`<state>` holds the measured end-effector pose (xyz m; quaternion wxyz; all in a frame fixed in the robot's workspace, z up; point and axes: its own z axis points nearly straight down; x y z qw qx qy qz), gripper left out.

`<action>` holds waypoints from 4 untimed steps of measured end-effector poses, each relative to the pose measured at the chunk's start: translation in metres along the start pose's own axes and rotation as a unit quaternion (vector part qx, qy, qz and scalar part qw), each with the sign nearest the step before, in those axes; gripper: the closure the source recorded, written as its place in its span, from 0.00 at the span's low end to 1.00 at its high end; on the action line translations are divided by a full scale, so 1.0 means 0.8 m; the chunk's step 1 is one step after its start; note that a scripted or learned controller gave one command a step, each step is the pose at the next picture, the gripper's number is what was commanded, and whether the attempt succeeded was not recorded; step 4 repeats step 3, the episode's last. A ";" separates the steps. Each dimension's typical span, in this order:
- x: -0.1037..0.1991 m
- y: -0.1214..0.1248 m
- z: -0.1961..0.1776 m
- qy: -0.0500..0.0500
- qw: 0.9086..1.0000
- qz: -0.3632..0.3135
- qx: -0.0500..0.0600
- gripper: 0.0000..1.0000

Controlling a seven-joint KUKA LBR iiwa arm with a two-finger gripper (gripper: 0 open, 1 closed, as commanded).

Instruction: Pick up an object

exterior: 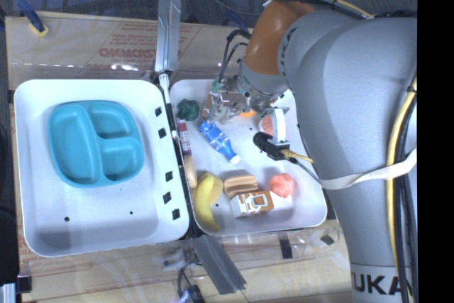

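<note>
My gripper (223, 100) reaches down into the far end of the right bin (309, 204), under the arm's orange band. A dark green lump (188, 108) lies just left of it. A blue bottle (218, 140) lies just in front of it, slanting toward the bin's middle. A red and white thing (267, 124) sits to its right, partly under the wrist. Nearer the front are a yellow banana (206, 201), a brown bun (240, 184), a small white and brown box (254, 204) and a pink ball (282, 184). Nothing shows between the gripper's tips.
The left bin (42, 223) holds a light blue divided plate (96, 141). A thin dark red marker (184, 138) and a wooden stick (190, 171) lie along the right bin's left wall. The big grey arm covers the bin's right side.
</note>
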<state>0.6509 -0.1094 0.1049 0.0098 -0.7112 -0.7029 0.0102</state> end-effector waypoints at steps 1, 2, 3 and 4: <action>-0.002 0.004 -0.004 -0.003 1.000 0.000 -0.007 0.00; 0.000 0.006 0.015 0.000 0.986 0.165 -0.012 0.00; 0.004 0.003 0.005 0.002 0.987 0.162 -0.007 1.00; 0.004 0.003 0.005 0.002 0.987 0.162 -0.007 1.00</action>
